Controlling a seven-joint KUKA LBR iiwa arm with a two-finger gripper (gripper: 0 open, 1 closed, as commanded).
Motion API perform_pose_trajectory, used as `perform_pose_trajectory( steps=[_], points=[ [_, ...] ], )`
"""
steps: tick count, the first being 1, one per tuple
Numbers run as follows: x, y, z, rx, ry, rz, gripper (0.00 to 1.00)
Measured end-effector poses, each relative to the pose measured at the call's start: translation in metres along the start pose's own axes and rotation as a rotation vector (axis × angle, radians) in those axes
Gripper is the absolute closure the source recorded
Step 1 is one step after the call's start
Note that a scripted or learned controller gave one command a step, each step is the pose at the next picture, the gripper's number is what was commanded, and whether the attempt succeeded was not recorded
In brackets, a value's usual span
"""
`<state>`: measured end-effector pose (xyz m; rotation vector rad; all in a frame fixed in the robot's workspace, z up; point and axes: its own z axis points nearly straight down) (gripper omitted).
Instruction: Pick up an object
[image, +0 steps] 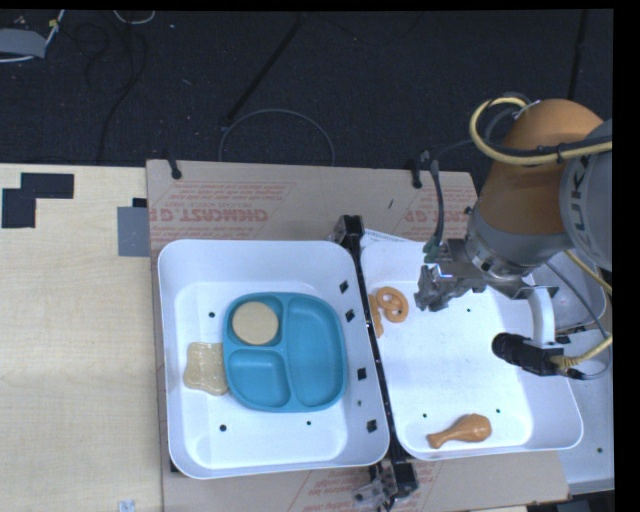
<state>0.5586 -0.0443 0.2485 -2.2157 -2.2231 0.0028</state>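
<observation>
Camera view: gripper (433, 293) just beside pretzel (389, 304).

Open bin floor between pretzel (389, 304) and drumstick (460, 431), unobstructed.

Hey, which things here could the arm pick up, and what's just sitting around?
Candidates to pick:
pretzel, near the gripper
drumstick
round cookie in the blue tray
pale piece beside the tray

Just there:
left bin
right bin
black cables
</observation>
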Motion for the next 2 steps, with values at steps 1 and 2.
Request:
perform_pose_trajectory(
  steps=[1,2],
  points=[
    [0.051,0.009,-0.004,-0.001,0.0,-0.001,1.0],
    [0.107,0.013,-0.004,0.0,0.0,-0.001,1.0]
  ],
)
